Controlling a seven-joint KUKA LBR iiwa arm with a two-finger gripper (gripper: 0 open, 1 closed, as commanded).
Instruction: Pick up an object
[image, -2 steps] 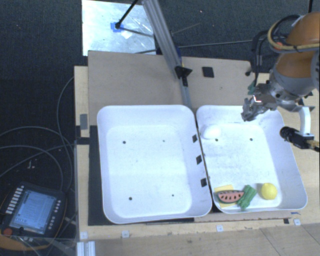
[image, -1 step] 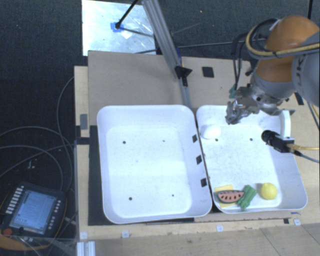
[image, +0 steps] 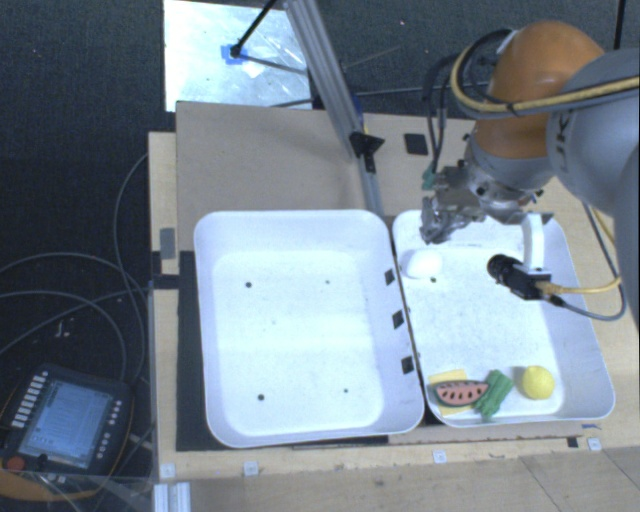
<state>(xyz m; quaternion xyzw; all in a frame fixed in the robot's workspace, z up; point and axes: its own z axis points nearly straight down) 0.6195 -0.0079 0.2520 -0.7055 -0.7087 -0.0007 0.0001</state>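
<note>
One grey arm (image: 590, 110) with its orange band reaches in from the right over a bench (image: 270, 150) that carries two shallow white bins side by side. The left bin (image: 215, 240) is the larger-looking one; the right bin (image: 585, 395) holds four small things. At its near edge lie one watermelon slice (image: 458, 391), one green piece (image: 494, 393) leaning against it, and one yellow lemon (image: 538, 382) just beside that. The fourth is a single small white object (image: 422, 264) at the far left corner of the right bin, close to the wall shared with the left bin. The gripper (image: 437, 232) hangs just above and slightly behind this white object, very near it; whether they touch cannot be told, nor how wide the tool stands or whether it grips anything. One handheld controller (image: 60, 420) lies on the floor at lower left.
</note>
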